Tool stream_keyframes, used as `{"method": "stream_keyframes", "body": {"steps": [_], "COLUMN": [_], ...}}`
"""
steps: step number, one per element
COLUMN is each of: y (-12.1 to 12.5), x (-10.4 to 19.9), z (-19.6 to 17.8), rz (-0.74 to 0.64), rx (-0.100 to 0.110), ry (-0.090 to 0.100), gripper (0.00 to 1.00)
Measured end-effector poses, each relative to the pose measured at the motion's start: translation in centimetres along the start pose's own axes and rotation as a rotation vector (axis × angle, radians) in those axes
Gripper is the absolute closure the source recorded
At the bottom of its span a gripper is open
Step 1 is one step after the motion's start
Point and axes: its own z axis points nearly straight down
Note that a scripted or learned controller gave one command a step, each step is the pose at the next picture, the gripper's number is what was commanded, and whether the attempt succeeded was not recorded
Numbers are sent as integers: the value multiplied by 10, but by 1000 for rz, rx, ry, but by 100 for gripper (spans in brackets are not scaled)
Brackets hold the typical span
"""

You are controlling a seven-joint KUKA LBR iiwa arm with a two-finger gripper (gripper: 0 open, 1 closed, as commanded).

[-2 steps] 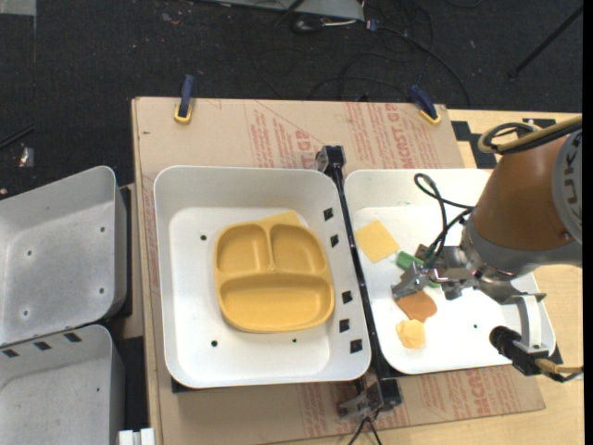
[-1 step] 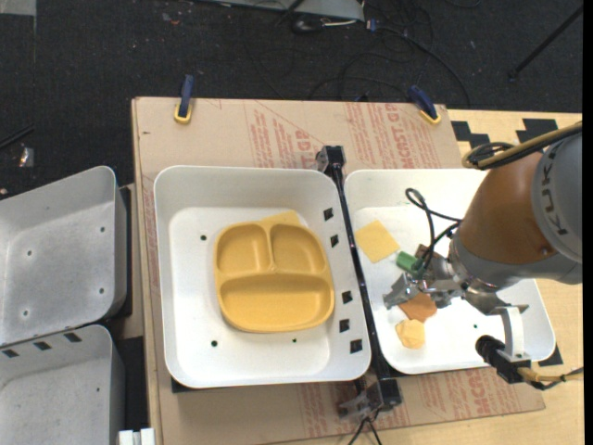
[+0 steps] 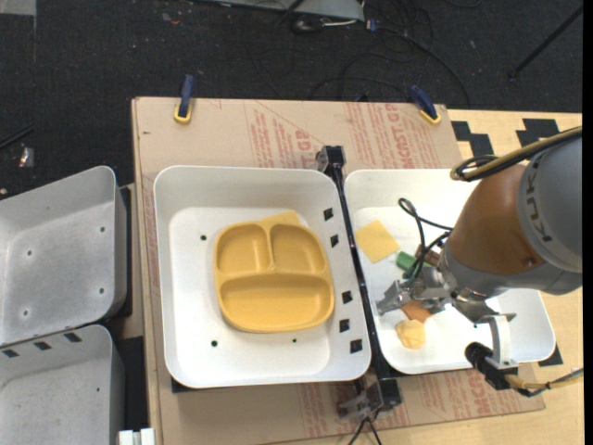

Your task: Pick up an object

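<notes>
The gripper (image 3: pixel 414 301) hangs just above a pale yellow lump (image 3: pixel 410 334) in the right bin (image 3: pixel 533 341); whether it is spread or pressed together, I cannot tell.

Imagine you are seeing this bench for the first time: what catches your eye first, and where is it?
The yellow divided tray fills the middle of the left bin. Over the right bin, the grey and orange arm hangs with its end effector low among small pieces: a pale yellow slice, a green bit and a yellow lump.
</notes>
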Motion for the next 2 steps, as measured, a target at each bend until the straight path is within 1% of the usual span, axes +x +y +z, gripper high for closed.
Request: {"method": "stream_keyframes", "body": {"steps": [1, 2], "y": [1, 5], "x": [-1, -9], "z": [-12, -70], "rz": [3, -3], "rx": [-5, -3], "ry": [-2, 0], "gripper": [100, 100]}}
